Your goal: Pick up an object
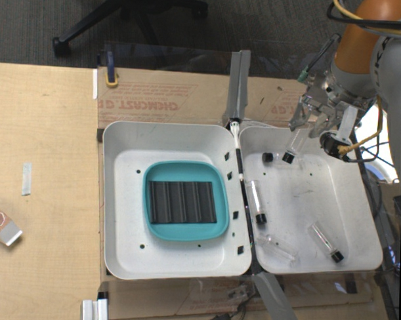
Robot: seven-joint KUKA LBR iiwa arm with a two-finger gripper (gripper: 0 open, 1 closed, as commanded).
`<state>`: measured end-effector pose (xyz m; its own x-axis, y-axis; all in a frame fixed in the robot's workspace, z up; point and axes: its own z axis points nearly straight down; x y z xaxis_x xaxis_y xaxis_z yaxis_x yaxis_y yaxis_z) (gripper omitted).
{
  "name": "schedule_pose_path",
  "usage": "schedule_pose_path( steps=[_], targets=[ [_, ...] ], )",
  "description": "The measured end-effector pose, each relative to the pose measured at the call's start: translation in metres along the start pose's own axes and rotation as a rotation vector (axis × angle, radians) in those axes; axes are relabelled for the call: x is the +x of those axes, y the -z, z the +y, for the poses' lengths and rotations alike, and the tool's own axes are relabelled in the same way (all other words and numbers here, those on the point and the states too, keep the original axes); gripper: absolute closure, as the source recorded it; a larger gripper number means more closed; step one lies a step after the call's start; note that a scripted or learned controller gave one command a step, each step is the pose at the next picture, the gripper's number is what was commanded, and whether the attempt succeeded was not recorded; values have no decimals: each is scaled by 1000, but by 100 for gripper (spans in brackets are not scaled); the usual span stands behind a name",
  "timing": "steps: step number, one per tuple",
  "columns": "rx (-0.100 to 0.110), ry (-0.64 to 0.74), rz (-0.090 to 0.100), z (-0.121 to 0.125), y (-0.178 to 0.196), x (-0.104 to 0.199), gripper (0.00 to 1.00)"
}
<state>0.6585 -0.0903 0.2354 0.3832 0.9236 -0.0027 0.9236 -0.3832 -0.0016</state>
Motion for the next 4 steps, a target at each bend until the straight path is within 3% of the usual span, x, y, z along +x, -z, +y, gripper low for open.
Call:
schedule_pose_path(
  steps=[1, 2, 3, 4],
  targets=[
    [2, -183, -1, -15, 1, 35, 100],
    [2, -353, -1, -14, -1, 34, 100],
    [4, -350, -5, -14, 6, 33, 100],
    [4, -869, -2, -45, -8, -26, 100]
  ],
)
